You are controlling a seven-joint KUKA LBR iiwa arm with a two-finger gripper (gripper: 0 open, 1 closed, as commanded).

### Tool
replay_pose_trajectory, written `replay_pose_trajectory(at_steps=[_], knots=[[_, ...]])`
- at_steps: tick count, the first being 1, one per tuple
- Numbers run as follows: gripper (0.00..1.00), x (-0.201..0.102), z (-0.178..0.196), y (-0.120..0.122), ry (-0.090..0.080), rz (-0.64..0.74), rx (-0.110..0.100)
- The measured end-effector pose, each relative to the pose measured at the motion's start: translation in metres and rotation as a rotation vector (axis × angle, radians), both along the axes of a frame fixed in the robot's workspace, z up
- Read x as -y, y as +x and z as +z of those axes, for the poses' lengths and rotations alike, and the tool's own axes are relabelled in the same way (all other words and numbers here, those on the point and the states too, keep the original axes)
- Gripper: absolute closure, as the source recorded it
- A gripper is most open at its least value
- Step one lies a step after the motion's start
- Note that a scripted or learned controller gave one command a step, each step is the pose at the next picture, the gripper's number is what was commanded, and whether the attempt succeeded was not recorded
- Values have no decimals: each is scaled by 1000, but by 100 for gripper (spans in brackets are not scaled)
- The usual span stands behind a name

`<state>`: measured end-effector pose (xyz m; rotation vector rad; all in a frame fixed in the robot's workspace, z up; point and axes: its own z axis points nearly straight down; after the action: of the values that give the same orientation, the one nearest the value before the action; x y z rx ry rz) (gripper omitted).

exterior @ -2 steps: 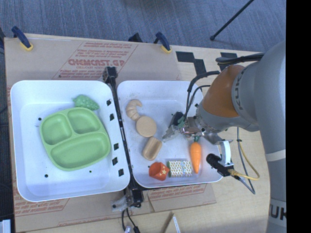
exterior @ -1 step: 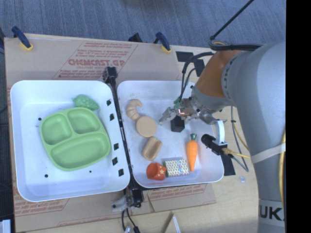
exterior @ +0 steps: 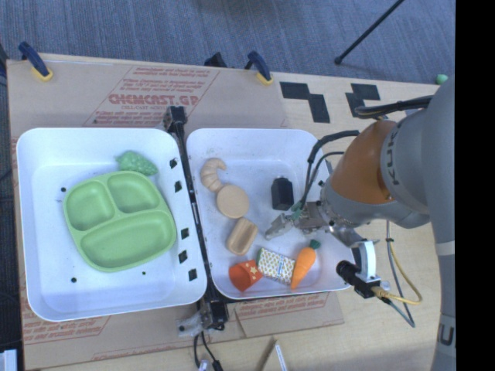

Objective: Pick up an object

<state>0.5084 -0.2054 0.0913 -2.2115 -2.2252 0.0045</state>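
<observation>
My gripper (exterior: pixel 283 224) hangs over the right bin (exterior: pixel 255 139), near its right side. Just above it in the view is a small black block (exterior: pixel 281 192). Below it lie a patterned box (exterior: pixel 275 265) and an orange carrot (exterior: pixel 303 263) by the bin's front wall. To the gripper's left are a tan bread piece (exterior: pixel 241 236), a round beige cookie (exterior: pixel 232 202) and a croissant (exterior: pixel 212 172). A red-orange toy (exterior: pixel 245 275) sits at the front. I see nothing held by the gripper.
The left bin (exterior: pixel 39 161) holds a green divided plate (exterior: pixel 120 219) with a green leafy toy (exterior: pixel 137 161) at its far edge. A black divider rail (exterior: pixel 188 199) runs between the bins. Cables (exterior: pixel 398 273) trail off the arm at right.
</observation>
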Motion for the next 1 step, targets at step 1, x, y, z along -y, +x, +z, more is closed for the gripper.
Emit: replay_pose_trajectory(at_steps=[1], knots=[[0,5,0,-32,0,1,1]])
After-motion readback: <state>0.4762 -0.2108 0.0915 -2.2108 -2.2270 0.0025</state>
